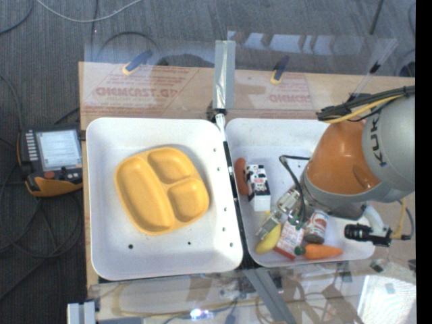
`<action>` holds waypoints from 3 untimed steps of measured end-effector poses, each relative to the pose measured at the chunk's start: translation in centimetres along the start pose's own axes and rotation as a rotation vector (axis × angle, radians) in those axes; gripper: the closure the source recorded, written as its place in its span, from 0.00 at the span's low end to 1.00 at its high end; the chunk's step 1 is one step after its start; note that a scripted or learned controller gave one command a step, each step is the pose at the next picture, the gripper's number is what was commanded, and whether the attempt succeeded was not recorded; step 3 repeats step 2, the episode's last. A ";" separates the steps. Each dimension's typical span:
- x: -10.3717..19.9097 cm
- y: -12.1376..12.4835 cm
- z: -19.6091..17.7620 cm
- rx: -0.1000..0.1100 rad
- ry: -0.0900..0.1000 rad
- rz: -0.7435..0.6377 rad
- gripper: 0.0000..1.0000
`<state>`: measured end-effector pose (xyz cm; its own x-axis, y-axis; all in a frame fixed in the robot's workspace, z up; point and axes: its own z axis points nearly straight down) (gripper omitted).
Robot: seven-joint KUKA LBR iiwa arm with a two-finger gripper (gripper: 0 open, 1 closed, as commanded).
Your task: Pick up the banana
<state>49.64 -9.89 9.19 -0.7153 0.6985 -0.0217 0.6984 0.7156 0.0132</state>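
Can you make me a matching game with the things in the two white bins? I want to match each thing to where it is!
Things:
1. yellow three-compartment plastic tray
2. yellow banana
3. orange toy carrot
4. small black-and-white carton

Places:
A. front edge of the right bin, right of the banana
B. alone in the left bin
C. right bin, near the divider, beside a reddish sausage shape
D. right bin, at the gripper

Pairs: 1-B, 2-D, 3-A, 4-C

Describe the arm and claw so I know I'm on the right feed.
Grey rounded arm with dark lettering on its side, and a broad orange band above the wrist. Black and yellow cables run along its top. The claw is small, silvery metal.
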 end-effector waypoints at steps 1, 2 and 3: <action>0.1 0.1 -0.9 -0.001 0.006 0.000 1.00; 0.3 9.2 -14.9 0.015 0.019 0.124 1.00; 0.3 9.2 -14.9 0.015 0.019 0.124 1.00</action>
